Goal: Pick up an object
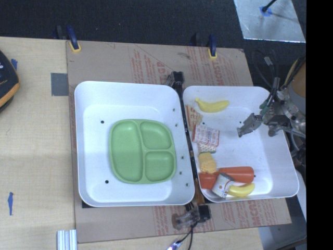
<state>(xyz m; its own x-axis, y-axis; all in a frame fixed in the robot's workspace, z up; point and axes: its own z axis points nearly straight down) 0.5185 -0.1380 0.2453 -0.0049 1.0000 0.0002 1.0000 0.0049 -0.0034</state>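
Wooden desk with cardboard sheet, two white bins side by side. Left bin point(83, 139) has a green divided plate point(141, 151). Right bin point(281, 155) holds a banana point(212, 105) at the far end, a snack packet point(206, 136), a yellow lumpy piece point(208, 163), a red-orange carrot-like stick point(237, 173) and another banana point(242, 190) at the near end. End effector point(260, 123) hovers over the right bin's bare middle, released, grasping nothing. Far banana probably light, stiff plastic, slippery; pinch across its middle.

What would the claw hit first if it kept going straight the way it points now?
Probably bare floor of the right bin. The claw points left and downward; the patterned packet lies further along, though depth is hard to judge.
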